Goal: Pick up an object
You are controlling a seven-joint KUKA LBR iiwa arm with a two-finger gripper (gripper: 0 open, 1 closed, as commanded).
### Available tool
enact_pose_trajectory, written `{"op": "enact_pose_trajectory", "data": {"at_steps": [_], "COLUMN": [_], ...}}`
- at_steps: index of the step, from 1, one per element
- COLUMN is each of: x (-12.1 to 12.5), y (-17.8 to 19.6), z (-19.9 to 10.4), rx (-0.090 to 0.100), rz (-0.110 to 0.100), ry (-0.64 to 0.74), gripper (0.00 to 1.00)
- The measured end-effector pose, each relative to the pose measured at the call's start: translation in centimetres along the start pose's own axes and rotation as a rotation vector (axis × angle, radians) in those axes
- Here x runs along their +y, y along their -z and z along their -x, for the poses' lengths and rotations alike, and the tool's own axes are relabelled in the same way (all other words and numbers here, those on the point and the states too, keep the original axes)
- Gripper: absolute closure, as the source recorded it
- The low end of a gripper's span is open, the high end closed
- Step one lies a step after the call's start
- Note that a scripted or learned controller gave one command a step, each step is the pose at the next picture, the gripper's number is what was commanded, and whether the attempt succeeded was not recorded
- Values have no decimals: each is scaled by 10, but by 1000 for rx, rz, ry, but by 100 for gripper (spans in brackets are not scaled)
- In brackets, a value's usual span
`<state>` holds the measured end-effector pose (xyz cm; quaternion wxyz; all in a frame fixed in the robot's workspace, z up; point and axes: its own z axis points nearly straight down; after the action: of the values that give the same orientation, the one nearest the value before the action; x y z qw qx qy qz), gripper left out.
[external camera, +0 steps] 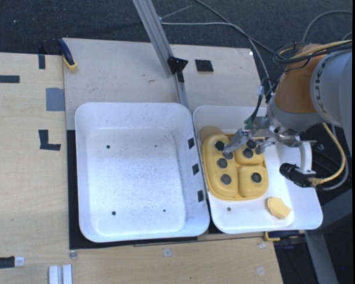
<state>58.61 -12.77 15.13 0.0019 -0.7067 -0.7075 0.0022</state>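
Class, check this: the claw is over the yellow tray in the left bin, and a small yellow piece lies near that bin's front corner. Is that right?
One error: the yellow tray is in the right bin, not the left. The camera view shows the claw over it and the small yellow piece near that bin's front corner.

gripper point(239, 147) directly over lumpy yellow moulded block with dark round spots point(234, 170) | small yellow chunk point(277, 207) below-right, apart | slanted grey metal post point(160, 31) up-left | left white plastic bin point(136, 170) offers open floor
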Motion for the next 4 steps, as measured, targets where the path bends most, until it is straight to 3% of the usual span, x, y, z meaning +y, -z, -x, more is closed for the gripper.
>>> {"op": "enact_pose_trajectory", "data": {"at_steps": [1, 2, 3, 4], "x": [6, 8, 8, 3], "y": [-27, -31, -21, 24], "z": [-4, -3, -7, 0], "rx": [-7, -8, 0, 0], "rz": [33, 36, 33, 5], "ry": [-1, -1, 1, -1], "gripper": [0, 0, 100, 100]}}
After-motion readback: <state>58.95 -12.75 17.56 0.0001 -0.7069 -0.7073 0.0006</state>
